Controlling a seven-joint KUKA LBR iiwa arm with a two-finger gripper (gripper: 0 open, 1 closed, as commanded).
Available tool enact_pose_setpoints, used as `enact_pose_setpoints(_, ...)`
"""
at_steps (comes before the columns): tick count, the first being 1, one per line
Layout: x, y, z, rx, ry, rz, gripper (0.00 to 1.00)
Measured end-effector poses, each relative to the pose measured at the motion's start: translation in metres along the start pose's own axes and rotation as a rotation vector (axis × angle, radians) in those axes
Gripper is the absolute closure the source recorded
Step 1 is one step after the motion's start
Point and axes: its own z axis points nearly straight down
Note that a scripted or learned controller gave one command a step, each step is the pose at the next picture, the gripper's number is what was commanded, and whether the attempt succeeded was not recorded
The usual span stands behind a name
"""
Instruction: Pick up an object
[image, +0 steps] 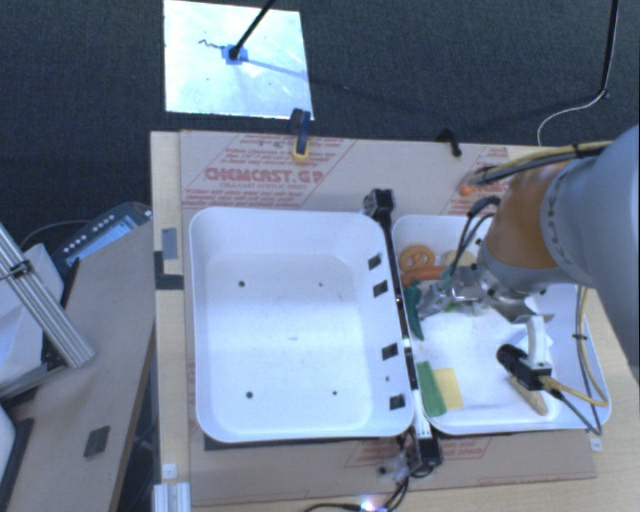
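Closest to the lens, in the near left corner of the right bin (480, 345), a green strip (430, 388) and a yellow piece (448, 389) lie flat and touching side by side. They may be two faces of one item, which cannot be settled from here. Farther back, along the wall that faces the left bin (290, 330) on the counter (250, 170), lies a dark green stick (412, 312). Beyond it, in the far left corner, is an orange piece (421, 262) with a looped outline. The pincer (438, 298) sits low over the bin floor just beside the stick's far half, on its right. Whether it is spread or pressed together cannot be told, since the metal head blurs against the white floor, and nothing can be seen caught in it. My reading is that the step in hand is the approach to a target, with the lift not yet done, and that the dark green stick is the likeliest target, being nearest. Its long axis runs from far to near, almost parallel with the bin wall, with the near end leaning slightly right. Neither end reads as a distinct tip. The next move would call for the pincer to straddle the stick across its narrow width, at right angles to that axis, keeping clear of the wall, then close and rise straight.
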Motion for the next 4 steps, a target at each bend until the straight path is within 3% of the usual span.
enact_pose_setpoints(1,-0.003,0.061,0.001,0.004,0.005,-0.001,0.0)
enact_pose_setpoints(2,-0.086,-0.052,0.003,0.016,0.006,0.015,0.0)
enact_pose_setpoints(3,-0.08,-0.045,-0.008,0.005,0.008,0.003,1.0)
enact_pose_setpoints(4,-0.053,-0.085,0.002,0.01,0.01,0.004,1.0)
